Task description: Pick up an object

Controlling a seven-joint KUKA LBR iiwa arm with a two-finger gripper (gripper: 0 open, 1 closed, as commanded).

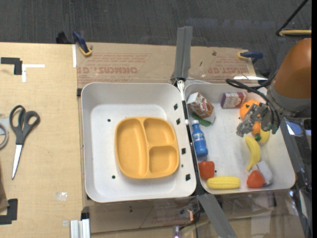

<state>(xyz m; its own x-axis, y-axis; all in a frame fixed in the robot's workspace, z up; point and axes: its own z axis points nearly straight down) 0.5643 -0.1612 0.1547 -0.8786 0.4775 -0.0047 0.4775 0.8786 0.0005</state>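
Knobbly plastic corn cob (223,183) nr smooth curved banana (253,152)

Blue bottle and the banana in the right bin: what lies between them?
Nothing: between the blue bottle and the banana the camera view shows bare white floor of the right bin.

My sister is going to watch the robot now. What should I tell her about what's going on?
End effector: low in the right bin, over the orange and the top of the banana. Whether it grips anything can't be told.
Right bin also has: blue bottle, corn, purple box, snack bag, two red pieces at the near edge.
Left bin: yellow divided plate.
Done: arm is at the toys.
Left: nothing clearly lifted yet; a grasp and a lift still to come.
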